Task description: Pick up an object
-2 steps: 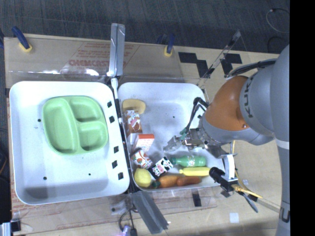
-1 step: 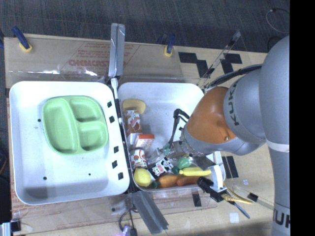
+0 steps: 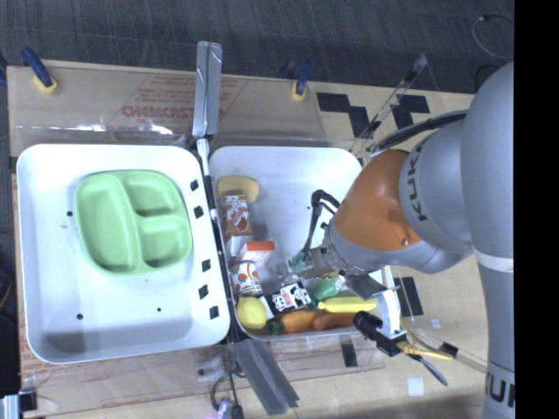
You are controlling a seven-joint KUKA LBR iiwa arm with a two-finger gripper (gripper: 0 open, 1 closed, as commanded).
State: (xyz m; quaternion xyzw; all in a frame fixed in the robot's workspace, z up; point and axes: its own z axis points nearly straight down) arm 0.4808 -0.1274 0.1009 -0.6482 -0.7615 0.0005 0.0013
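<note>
- The grey arm (image 3: 489, 173) stood highest towards the camera, entering from the right, with its orange band (image 3: 376, 208) over the right bin (image 3: 288, 173).
- The gripper (image 3: 307, 262) hung below the wrist, over the cluster of items at the near end of the right bin. Whether it was open or closed could not be told, and no item was visibly held.
- Along the near wall of the right bin lay a yellow lemon (image 3: 251, 312), an orange carrot (image 3: 297, 322) and a reddish-brown sausage-shaped item (image 3: 335, 320).
- Just behind these lay a cow-patterned carton (image 3: 293, 298), a yellow banana (image 3: 348, 305) and a small green item (image 3: 328, 286), nearest the gripper.
- A red-and-white carton (image 3: 249, 269) lay by the left wall of that bin, just left of the gripper.
- Farther back stood a brown printed can (image 3: 236, 216), and beyond it a pale yellow item (image 3: 238, 187).
- The left bin (image 3: 35, 234) held a green divided tray (image 3: 133, 221), well apart from the gripper.
- Two blue clamps (image 3: 39, 70) (image 3: 301, 78) sat on the far edge of the bench.
</note>
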